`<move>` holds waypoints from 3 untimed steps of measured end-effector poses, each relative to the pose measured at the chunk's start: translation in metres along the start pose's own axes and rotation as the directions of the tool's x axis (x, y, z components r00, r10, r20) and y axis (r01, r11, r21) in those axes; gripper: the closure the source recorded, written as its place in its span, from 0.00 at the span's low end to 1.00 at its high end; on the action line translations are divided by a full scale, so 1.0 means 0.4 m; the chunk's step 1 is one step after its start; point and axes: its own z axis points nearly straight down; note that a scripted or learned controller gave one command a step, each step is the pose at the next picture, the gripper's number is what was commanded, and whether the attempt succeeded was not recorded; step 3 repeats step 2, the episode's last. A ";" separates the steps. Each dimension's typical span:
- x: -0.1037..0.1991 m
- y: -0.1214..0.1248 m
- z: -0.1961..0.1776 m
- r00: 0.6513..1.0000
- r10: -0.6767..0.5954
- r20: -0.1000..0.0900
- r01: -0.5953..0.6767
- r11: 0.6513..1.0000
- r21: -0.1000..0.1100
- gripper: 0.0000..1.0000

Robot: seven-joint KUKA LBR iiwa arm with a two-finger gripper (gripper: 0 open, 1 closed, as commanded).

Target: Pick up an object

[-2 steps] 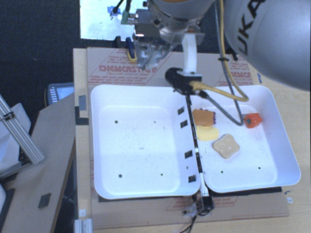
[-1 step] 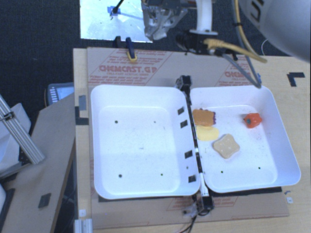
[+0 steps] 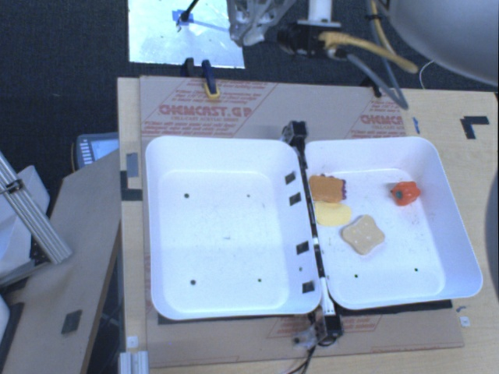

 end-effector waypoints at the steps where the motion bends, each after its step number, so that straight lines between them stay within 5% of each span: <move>1: 0.000 0.080 0.000 1.000 0.001 0.000 -0.001 1.000 0.000 1.00; 2: 0.001 0.077 -0.001 1.000 -0.001 -0.001 0.001 1.000 0.002 0.00; 3: 0.001 0.077 -0.001 1.000 -0.001 -0.001 0.001 1.000 0.002 0.00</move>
